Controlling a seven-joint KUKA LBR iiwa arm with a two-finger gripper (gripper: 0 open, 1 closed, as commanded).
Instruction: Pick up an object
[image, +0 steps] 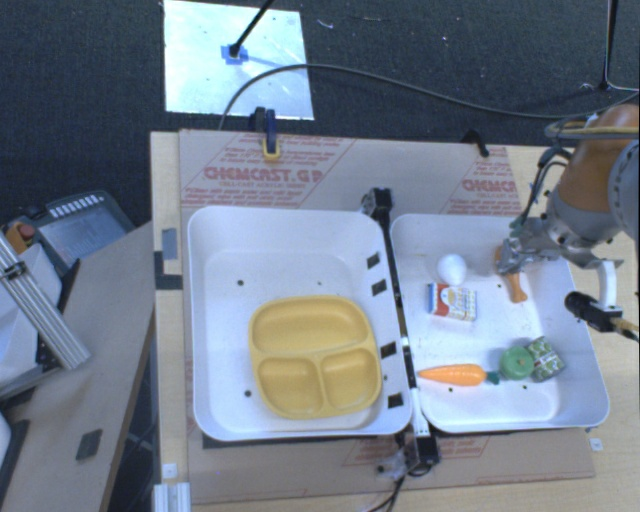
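In the right bin (575, 400) lie a white ball (452, 268), a small red and white carton (453, 302), an orange carrot (452, 375) and a green toy (530, 361). A small orange stick (515, 288) lies near the bin's back right. My gripper (510, 257) hangs low over the upper end of that stick, touching or nearly touching it. The arm reaches in from the right with its orange band above the wrist.
The left bin (215, 300) holds a yellow divided tray (313, 354). A black divider (392, 310) runs between the two bins. A black part of the arm (590, 310) juts over the right bin's right side. A grey device (75, 230) sits off the bench at left.
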